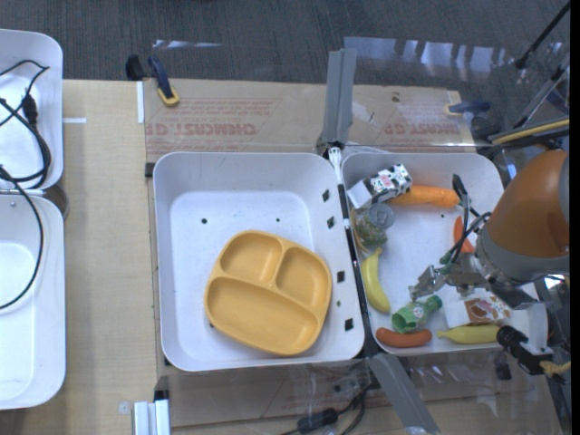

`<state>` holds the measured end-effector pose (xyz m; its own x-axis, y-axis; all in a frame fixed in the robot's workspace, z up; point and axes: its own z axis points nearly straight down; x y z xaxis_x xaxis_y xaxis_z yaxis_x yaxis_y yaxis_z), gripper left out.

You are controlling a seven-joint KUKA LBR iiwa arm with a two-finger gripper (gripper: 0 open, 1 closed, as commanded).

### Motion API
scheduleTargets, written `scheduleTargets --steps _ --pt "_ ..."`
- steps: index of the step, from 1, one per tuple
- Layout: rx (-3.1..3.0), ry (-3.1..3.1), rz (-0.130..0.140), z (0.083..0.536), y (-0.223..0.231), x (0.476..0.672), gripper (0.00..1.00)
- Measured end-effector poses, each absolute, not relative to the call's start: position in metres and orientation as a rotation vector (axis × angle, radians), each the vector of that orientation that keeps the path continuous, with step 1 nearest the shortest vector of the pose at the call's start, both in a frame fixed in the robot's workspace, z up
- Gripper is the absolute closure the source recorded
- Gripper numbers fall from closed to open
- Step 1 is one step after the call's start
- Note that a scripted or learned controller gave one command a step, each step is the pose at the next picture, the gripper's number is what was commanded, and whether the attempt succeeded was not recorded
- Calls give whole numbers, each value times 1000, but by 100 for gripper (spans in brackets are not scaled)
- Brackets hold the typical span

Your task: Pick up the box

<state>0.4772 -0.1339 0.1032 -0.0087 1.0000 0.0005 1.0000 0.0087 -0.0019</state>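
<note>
The KUKA arm (pixel 535 220), its orange band lit from above, reaches into the right bin (pixel 412 243) from the right of my screen. The gripper (pixel 433 284) hangs low over the middle of that bin. From this slanted overhead view I cannot tell whether the gripper is apart or together, and I see nothing held in it.

The box (pixel 388 183), small and white with black patches, lies well apart from the gripper, up and to its left on my screen, near the bin's far left corner. An orange carrot (pixel 426 196) lies just beside the box, on the arm's side of it, also beyond the gripper.

To the gripper's left, a banana (pixel 373 281) lies along the bin's left wall. Just below the gripper, towards the near edge, lies a green bottle (pixel 416 314), and past it a red sausage (pixel 403 337) lies against the near wall. A second yellow fruit (pixel 469 334) lies to the gripper's lower right, with a white printed packet (pixel 485 309) just above it, partly under the arm.

The left bin (pixel 168 243) stands farther left of the gripper, touching the right bin along their shared wall. It holds a yellow divided plate (pixel 268 291). Both bins stand on a cardboard sheet (pixel 245 116) with red lettering.
</note>
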Motion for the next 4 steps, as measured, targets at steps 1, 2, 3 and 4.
scheduleTargets --steps 1,2,3,4 --pt "-2186 -2255 2 91 -135 528 0" --pt "-2178 -2260 7 91 -145 647 0" --pt "-2173 -2272 2 244 -218 632 0" --pt "-2142 -2297 3 120 -172 581 0"
